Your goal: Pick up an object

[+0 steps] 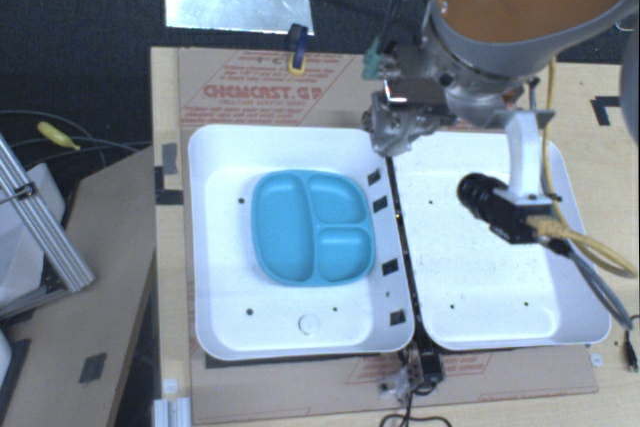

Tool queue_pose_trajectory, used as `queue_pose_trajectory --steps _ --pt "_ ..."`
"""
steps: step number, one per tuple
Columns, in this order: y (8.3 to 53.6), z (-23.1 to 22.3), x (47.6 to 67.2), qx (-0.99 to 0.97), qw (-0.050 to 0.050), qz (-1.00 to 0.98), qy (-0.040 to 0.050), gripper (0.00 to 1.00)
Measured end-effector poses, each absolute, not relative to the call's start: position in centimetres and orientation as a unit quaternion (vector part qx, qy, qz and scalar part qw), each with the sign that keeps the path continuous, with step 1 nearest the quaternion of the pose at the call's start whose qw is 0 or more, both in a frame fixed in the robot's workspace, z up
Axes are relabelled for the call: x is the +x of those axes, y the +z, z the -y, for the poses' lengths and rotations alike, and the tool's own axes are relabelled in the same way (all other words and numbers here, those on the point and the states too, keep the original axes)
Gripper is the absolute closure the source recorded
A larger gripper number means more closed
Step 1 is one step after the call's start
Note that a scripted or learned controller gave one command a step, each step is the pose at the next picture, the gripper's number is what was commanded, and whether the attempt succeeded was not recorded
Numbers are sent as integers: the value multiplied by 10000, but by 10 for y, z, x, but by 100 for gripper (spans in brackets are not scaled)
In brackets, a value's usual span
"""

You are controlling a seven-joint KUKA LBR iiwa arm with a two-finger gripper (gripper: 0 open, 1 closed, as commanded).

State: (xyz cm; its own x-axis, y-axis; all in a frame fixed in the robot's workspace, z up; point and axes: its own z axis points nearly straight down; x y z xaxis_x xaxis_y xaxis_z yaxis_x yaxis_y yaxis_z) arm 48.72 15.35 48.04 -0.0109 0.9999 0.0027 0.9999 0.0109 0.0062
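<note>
Arm (520, 5) looms over the right bin's (480, 295) far edge, gripper (398, 127) above the far corner where both bins meet; can't tell if it's open or closed. Target: blue divided plate (310, 227), flat mid left bin (225, 315), nearer its right wall. Suggest moving over the plate's rim, opening wide, then pinching the rim or a divider rib, not the flat floor.
</note>
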Motion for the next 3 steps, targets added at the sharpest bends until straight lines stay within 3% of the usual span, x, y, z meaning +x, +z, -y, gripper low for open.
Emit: queue_pose_trajectory --steps 2,3 --pt "502 -154 488 6985 19 -7156 52 100" --pt "407 -239 490 7033 -22 -7109 -30 100"
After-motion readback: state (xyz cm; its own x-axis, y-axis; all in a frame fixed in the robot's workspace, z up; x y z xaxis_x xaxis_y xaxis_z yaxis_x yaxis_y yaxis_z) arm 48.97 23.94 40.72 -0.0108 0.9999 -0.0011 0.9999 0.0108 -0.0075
